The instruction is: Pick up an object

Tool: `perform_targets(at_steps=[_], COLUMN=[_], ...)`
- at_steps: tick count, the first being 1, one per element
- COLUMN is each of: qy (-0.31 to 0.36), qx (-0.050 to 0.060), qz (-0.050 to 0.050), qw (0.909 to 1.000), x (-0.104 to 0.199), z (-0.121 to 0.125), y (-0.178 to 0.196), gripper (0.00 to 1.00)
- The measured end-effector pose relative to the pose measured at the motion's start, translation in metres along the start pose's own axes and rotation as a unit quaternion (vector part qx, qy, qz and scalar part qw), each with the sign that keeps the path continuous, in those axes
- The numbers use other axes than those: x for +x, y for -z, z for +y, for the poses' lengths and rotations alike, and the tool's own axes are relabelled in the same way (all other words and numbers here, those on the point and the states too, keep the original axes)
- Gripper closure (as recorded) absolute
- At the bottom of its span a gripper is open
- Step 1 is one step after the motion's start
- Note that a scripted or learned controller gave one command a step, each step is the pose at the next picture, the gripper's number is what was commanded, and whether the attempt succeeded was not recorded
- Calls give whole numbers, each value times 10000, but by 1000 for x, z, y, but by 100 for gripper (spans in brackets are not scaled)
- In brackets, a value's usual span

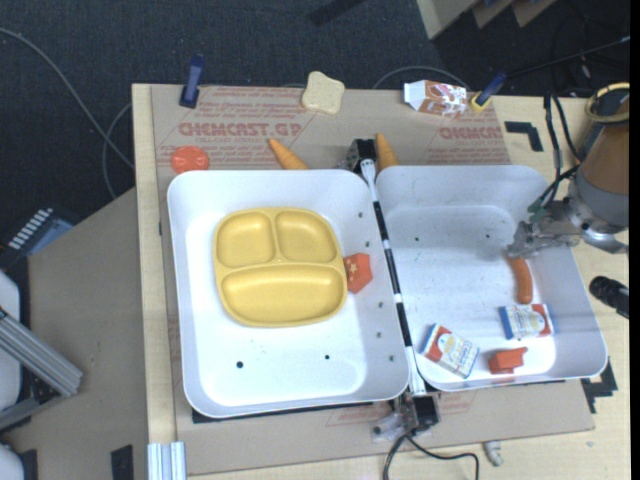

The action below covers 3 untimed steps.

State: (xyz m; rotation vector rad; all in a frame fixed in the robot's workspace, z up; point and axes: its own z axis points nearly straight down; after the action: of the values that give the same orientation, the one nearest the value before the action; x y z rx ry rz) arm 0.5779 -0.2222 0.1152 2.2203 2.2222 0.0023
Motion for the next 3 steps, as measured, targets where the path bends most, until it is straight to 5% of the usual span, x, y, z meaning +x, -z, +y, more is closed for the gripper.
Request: perform_targets(at_steps=[1, 2, 3], qy=[0, -2, 16], qx=[13, 14, 22], qz=[3, 1, 45], qw=[10000, 10000, 10000], x=[29, 29, 3], z=[-14, -14, -18], y=[4, 4, -31], gripper=[100, 0, 0])
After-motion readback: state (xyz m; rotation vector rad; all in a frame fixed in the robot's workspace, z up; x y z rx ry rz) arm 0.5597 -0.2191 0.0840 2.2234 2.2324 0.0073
